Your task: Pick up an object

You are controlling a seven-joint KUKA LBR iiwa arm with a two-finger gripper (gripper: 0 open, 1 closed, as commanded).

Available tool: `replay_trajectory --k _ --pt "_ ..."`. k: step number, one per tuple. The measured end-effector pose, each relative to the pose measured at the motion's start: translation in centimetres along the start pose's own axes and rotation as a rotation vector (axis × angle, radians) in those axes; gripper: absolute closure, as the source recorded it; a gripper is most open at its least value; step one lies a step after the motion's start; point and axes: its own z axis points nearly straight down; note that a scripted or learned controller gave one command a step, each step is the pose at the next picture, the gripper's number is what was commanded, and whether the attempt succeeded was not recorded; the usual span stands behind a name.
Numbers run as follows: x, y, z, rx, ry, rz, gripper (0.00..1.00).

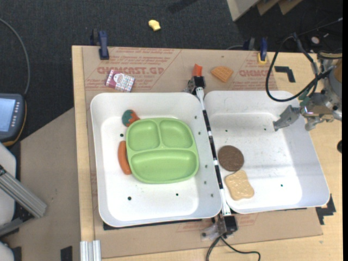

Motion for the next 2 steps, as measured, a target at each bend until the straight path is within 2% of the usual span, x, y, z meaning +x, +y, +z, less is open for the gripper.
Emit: replay_trajectory --k 1,2 --pt "4.8 0.8 5.1 0.006 0.004 -0.004 0.0" --pt "8.0 -1.9 15.5 0.009 0.004 0.0 0.0"
